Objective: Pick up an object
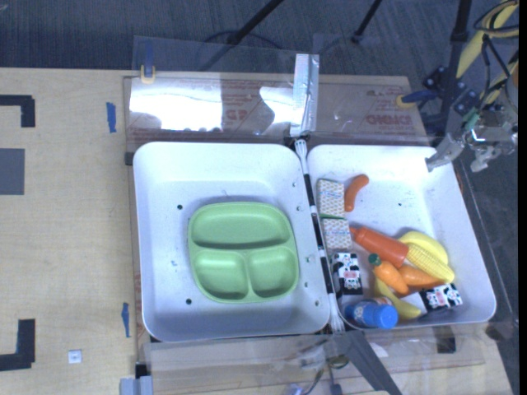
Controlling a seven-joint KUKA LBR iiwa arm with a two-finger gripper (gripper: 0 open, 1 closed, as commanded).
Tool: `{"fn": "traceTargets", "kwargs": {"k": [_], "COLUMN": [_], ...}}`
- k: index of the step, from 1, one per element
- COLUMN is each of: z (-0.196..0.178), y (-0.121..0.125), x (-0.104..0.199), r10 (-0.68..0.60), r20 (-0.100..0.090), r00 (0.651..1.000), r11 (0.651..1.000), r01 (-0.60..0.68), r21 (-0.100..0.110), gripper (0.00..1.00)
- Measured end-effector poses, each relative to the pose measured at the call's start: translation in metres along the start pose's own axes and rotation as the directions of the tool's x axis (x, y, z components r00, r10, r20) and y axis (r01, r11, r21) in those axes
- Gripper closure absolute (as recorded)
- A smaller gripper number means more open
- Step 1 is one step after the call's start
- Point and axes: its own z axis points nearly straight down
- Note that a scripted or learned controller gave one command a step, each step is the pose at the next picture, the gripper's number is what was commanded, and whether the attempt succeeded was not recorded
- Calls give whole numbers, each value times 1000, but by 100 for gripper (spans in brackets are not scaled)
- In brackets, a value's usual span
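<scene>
The gripper point(451, 151) is hovering over the right bin's point(428, 189) far corner; its finger state cannot be told. Toy food, including a carrot point(380, 243), is lying heaped at the near end, untouched, awaiting picking.

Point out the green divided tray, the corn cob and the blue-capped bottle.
green divided tray point(240, 223): camera view, on the floor of its long upper compartment.
corn cob point(430, 259): camera view, on the middle of the yellow kernels.
blue-capped bottle point(381, 316): camera view, on its blue cap.
</scene>
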Motion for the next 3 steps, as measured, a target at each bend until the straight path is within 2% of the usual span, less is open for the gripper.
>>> {"fn": "traceTargets", "kwargs": {"k": [1,2,3], "z": [91,94,96], "y": [-43,-54,-60], "x": [-1,-3,-3], "r10": [-93,-203,-200], "r20": [9,24,26], "r00": [996,979,979], "r11": [995,978,978], "r01": [93,204,201], "r21": [-25,-44,-50], "gripper": [0,0,0]}}
